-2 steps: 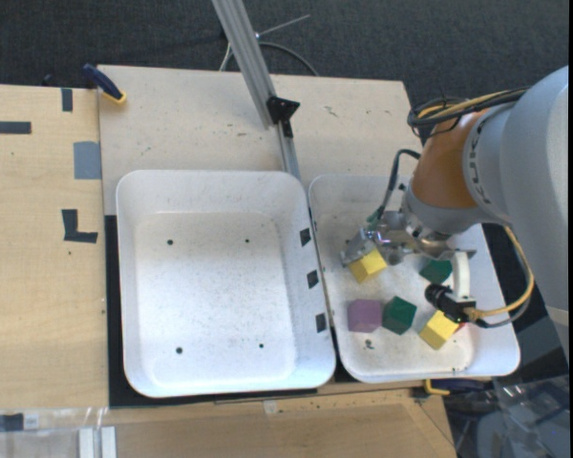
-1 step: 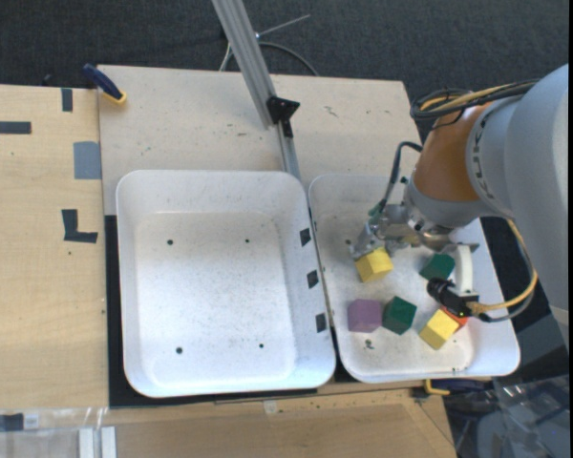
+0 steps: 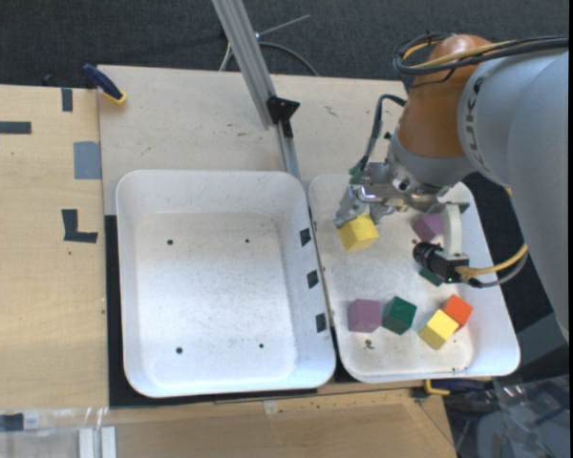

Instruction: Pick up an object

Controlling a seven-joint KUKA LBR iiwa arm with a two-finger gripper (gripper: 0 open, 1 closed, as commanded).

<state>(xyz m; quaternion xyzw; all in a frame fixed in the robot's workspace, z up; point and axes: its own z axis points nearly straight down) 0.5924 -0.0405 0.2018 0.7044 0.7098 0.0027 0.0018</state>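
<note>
Yellow blocks: two. One [image 3: 358,233] sits just under my claw at the upper left of the right bin, tilted, its top corner touching my fingertips; the other [image 3: 439,327] lies near the lower right corner of the same bin.
My claw [image 3: 356,210]: pointed down over the right bin, metal fingers either side of the first yellow block's top. It looks closed on that block, which seems raised a little off the bin floor, though I can't see the contact cleanly.
Purple blocks: two. One [image 3: 365,315] rests low in the right bin, left of the green one; the other [image 3: 428,225], paler, is partly hidden beside my wrist.
Green block [image 3: 399,315]: one, just beside the lower purple block, touching or nearly so.
Orange block [image 3: 456,308]: one, touching the second yellow block at its upper right.
Black and green part [image 3: 437,263]: one small item on a cable, hanging from my arm over the middle of the right bin.
Right bin [image 3: 497,356]: one, white and shallow, holding all six blocks.
Left bin [image 3: 210,284]: one, white, alongside the right one, with four small dark dots on its floor.
My arm [image 3: 516,113]: one, grey with an orange band [image 3: 439,103], reaching in from the right.
Bench [image 3: 38,256]: pale wood, with grey tape marks at the left.
</note>
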